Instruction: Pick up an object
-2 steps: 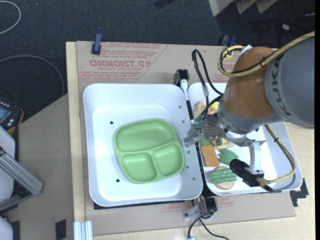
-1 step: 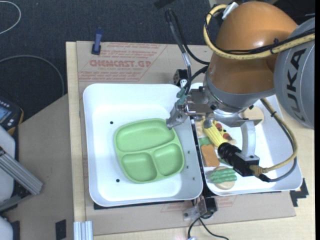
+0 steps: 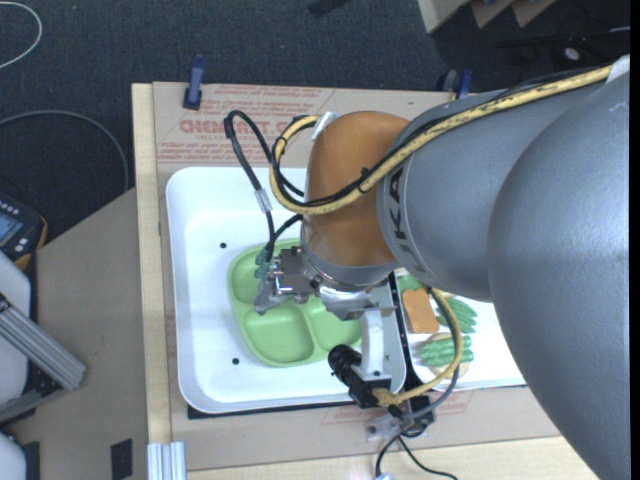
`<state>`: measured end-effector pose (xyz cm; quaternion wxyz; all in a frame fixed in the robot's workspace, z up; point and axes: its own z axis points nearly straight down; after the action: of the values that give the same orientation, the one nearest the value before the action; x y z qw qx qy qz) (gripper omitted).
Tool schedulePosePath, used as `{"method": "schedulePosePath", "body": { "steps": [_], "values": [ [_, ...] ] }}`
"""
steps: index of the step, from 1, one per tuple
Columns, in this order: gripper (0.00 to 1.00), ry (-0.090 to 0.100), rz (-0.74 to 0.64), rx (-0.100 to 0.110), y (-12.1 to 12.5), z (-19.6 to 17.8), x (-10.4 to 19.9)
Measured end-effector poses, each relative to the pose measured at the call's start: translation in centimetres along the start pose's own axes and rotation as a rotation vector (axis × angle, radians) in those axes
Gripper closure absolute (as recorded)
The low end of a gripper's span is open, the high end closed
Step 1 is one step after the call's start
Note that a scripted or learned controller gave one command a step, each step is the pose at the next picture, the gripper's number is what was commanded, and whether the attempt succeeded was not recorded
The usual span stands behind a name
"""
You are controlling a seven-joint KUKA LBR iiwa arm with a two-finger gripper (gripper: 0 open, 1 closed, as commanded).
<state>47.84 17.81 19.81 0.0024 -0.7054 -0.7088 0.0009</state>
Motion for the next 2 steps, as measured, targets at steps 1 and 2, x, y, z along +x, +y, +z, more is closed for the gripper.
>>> {"method": "schedulePosePath", "body": {
  "steps": [1,2],
  "values": [
    [0.0,0.002,0.003,-0.017,0.0,-22.1,-1.3],
    [0.0,-0.001,0.001,-0.008,0.0,-21.2,4.9]
  ]
}}
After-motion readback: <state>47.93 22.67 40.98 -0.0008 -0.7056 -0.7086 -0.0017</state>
